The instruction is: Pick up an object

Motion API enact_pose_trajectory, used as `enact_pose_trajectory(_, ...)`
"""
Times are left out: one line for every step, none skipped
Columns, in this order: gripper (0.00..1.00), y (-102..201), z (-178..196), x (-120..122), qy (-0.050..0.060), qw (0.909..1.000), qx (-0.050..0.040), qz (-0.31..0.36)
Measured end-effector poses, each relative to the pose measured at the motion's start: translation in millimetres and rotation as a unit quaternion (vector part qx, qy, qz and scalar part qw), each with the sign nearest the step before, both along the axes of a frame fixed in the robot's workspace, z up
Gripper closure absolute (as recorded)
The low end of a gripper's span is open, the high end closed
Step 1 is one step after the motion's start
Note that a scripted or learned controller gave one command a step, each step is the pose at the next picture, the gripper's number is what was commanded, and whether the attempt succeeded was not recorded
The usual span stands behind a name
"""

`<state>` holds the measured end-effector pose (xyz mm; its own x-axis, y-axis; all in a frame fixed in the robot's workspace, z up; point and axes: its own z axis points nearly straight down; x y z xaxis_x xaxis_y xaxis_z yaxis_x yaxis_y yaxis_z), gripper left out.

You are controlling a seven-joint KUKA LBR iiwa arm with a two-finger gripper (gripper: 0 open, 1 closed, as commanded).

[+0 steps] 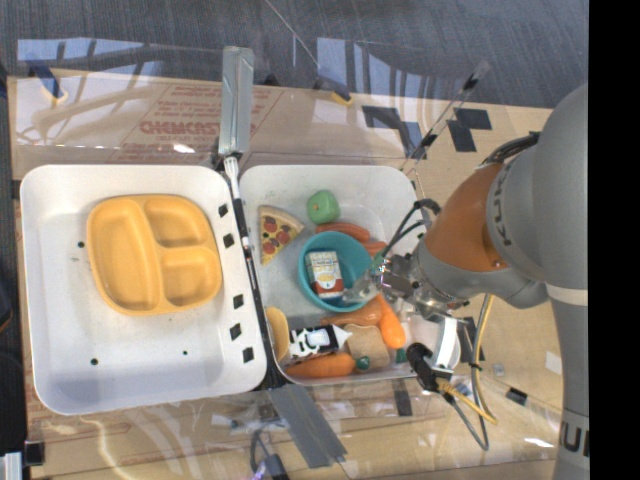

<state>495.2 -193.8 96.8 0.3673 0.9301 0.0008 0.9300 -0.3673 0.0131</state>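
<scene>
- Two shallow white plastic bins sit side by side on the bench; the left bin point(60, 298) carries a yellow plastic divided tray point(152, 251) with three compartments, lying flat and well apart from the arm.
- Just past the divider, the right bin point(290, 183) holds the clutter: a toy pizza slice point(276, 231) near its left wall, a small green apple-like toy point(322, 206) toward the back, and a teal round bowl point(336, 268) in the middle with a small red-and-white carton point(325, 272) inside it.
- Along the front wall lie a black-and-white patterned toy point(312, 340), an orange carrot-shaped toy point(320, 366) and a second orange piece point(390, 326) closer to the arm.
- The two-finger gripper point(378, 276) is low over the right rim of the teal bowl, beside the orange pieces; the wrist and cables mask its tips, so I cannot tell how wide it stands or whether anything sits between them.
- The grey arm with its orange band point(470, 230) reaches in from the right.
- Progress, as a judgement: the approach looks made, but no object is visibly lifted; all toys seem to rest in the bin, so the grasp and the lift both remain.
</scene>
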Motion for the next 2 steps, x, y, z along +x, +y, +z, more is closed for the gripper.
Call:
enact_pose_trajectory(0.0,19.6,-4.6,102.7,0.006,0.9929,0.0038,-0.119)
enact_pose_trajectory(1.0,21.5,8.0,103.4,0.008,0.9934,0.0061,-0.115)
